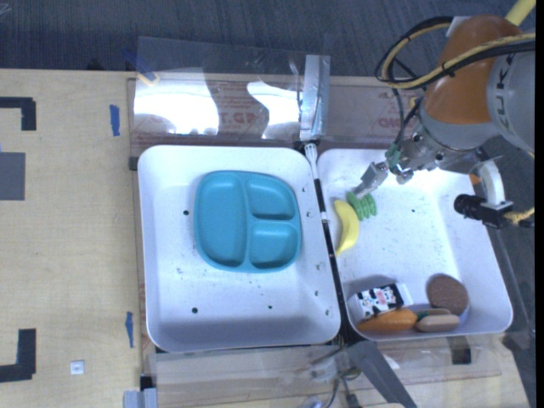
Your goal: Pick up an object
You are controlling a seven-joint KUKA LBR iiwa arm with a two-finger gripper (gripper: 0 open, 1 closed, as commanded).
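We are looking down on a pale wooden bench carrying two white bins. The left bin is holding a blue divided tray. In the right bin, the gripper is hovering near the far left corner, its fingers narrowly spread above a green object beside a banana. Dark carpet is lying beyond the bench.

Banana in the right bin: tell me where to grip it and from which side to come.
Grip the banana across its middle, coming down from above. It lies flat and curved along the right bin's left wall, so fingers probably fit best closing across its narrow width. The gripper hovers near its upper end, by a small green object that crowds that end.
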